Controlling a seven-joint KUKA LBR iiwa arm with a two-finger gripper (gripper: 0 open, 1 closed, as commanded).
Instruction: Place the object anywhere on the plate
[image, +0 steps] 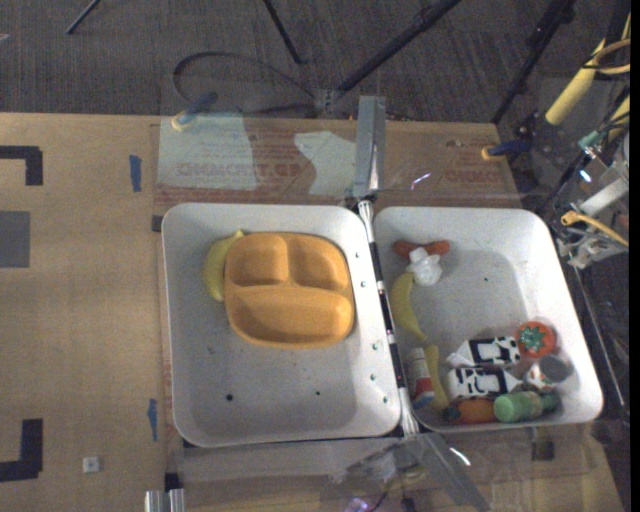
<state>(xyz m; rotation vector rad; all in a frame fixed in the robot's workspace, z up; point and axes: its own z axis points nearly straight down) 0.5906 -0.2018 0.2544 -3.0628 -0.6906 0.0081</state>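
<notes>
Starting nearest the camera: the right bin's (560, 270) front corner holds a jumble, with a green bottle-like toy (522, 405) on its side, an orange carrot-like piece (477, 411) touching it, two black-and-white cartons (484, 366) leaning together, a red round toy (536, 339) and a grey disc (552, 370) just beside them. Yellow and red stick-shaped item (427, 375) lies against the bin's left wall. Pile looks pushed or slid toward that low corner, my guess, not laid out. Further back, a yellow banana (401, 304) lies along the left wall, then a small white figure (426, 267) touching a red-orange piece (420, 247) near the far wall.

Left bin (190, 380): front half bare, the orange divided plate (290, 288) sits in the far half, three compartments up, nothing on it. A yellow object (215, 268) pokes out beside or under the plate's left edge; can't tell which.

Task object not singled out; likely one of the right-bin toys, so a pick looks not yet made, and the plate is bare for any drop. Gripper state: cannot tell, since arm and gripper aren't seen reaching over the bins.

Beyond the bins, the table (80, 300) carries a clear sheet (260, 160) and blue tape marks (135, 172). Floor past that, with cables.
</notes>
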